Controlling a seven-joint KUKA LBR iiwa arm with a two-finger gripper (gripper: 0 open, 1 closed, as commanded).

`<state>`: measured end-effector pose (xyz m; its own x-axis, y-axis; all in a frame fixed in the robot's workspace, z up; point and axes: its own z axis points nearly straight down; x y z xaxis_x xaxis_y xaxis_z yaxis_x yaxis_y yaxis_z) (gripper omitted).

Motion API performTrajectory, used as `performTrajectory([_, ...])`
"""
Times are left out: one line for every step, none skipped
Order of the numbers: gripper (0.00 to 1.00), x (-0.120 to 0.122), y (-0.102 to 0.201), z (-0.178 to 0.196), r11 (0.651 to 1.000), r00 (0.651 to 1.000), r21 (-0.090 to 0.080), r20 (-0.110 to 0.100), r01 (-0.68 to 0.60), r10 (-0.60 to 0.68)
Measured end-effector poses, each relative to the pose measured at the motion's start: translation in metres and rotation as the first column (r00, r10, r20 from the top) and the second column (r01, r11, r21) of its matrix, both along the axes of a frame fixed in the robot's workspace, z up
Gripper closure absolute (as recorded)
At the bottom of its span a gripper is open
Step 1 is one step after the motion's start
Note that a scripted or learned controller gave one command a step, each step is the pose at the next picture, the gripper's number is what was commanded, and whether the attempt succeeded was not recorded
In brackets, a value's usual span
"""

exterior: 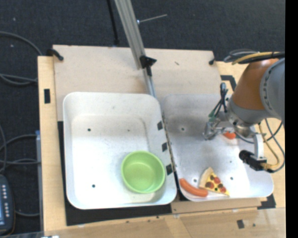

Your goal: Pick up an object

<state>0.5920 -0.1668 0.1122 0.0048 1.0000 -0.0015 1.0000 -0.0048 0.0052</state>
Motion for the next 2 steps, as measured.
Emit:
performTrajectory([1.0, -0.002, 0.006, 0.061, 1.0, 1.0, 0.001, 0.003, -0.008, 0.008])
performTrajectory([1.0, 0.0, 0.005, 0.115, 1.0, 1.0, 0.0, 0.003, -0.009, 0.009])
